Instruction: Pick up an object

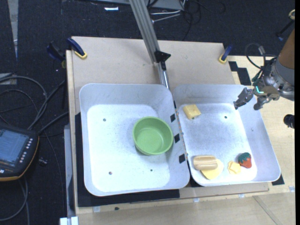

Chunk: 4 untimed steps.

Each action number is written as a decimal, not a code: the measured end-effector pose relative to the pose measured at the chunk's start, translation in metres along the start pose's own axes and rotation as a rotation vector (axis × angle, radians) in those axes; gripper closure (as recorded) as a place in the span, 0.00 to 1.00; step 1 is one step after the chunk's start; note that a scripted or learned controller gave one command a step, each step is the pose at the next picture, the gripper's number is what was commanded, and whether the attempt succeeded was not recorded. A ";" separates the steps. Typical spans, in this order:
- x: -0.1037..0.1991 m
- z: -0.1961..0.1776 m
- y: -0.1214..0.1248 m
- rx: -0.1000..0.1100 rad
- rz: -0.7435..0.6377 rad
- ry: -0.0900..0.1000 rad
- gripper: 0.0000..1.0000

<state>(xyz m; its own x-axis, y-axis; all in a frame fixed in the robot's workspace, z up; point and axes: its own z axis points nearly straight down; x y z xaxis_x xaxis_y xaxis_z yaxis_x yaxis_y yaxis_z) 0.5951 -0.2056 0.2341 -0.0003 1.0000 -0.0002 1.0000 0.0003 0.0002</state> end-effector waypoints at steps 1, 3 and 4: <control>0.000 0.000 0.000 0.000 0.000 0.000 0.00; -0.005 0.105 -0.003 0.005 0.000 0.001 0.00; -0.005 0.141 -0.004 0.003 0.000 0.001 0.00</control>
<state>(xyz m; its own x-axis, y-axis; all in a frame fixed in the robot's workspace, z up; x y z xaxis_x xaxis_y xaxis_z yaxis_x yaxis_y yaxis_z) 0.5915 -0.2103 0.0935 -0.0004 1.0000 0.0009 1.0000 0.0004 -0.0032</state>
